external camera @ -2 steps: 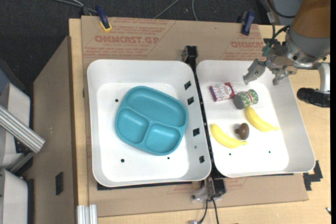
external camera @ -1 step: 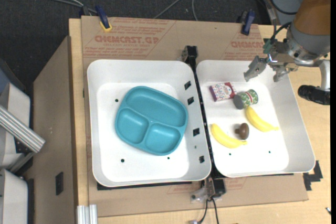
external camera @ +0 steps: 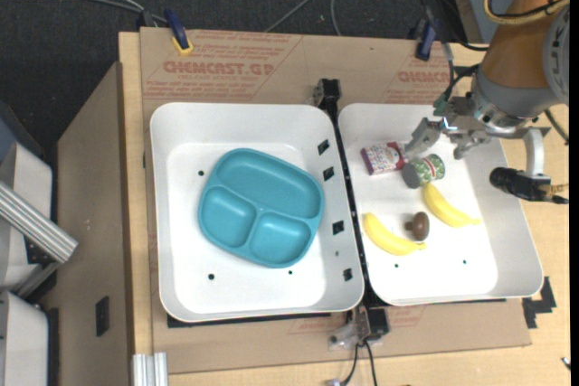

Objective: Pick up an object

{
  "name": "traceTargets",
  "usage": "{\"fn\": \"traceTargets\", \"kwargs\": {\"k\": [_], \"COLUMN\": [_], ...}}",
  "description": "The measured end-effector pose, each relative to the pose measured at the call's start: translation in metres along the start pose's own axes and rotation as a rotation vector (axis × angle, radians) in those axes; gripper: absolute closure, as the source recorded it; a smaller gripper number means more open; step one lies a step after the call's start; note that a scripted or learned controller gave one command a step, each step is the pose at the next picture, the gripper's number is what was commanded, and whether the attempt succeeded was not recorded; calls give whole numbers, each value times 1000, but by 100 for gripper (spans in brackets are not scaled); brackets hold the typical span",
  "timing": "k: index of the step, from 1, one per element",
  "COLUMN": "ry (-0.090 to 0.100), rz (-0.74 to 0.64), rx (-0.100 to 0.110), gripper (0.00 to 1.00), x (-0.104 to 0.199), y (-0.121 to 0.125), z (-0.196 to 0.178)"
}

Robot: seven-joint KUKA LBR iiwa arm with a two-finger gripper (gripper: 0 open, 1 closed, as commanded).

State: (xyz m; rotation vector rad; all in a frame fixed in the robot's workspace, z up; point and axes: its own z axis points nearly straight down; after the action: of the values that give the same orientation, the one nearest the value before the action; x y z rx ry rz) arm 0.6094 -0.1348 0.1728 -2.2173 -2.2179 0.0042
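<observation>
The right bin [external camera: 507, 267] holds a maroon packet [external camera: 381, 158], a green can [external camera: 425, 169] lying on its side, two yellow bananas [external camera: 450, 206] [external camera: 391, 236] and a small brown round fruit [external camera: 417, 225]. My gripper [external camera: 443, 142] hangs over the upper part of this bin, just above and behind the green can. Its fingers [external camera: 422, 138] are spread open with nothing between them. The left finger reaches down toward the gap between the packet and the can.
A teal divided plate [external camera: 261, 207] lies in the left bin [external camera: 172, 194]. A ridge with black clips [external camera: 336, 194] separates the bins. The grey arm with its orange band [external camera: 520, 32] crosses the upper right corner. Cables run behind the bench.
</observation>
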Motion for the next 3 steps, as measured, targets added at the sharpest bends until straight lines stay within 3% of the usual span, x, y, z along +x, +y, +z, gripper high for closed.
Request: {"fn": "traceTargets", "kwargs": {"k": [2,3], "ry": [0,0], "rz": [0,0], "rx": [0,-6], "gripper": [0,100], "x": [-1,-1], "y": [-8,-6], "z": [91,76]}}
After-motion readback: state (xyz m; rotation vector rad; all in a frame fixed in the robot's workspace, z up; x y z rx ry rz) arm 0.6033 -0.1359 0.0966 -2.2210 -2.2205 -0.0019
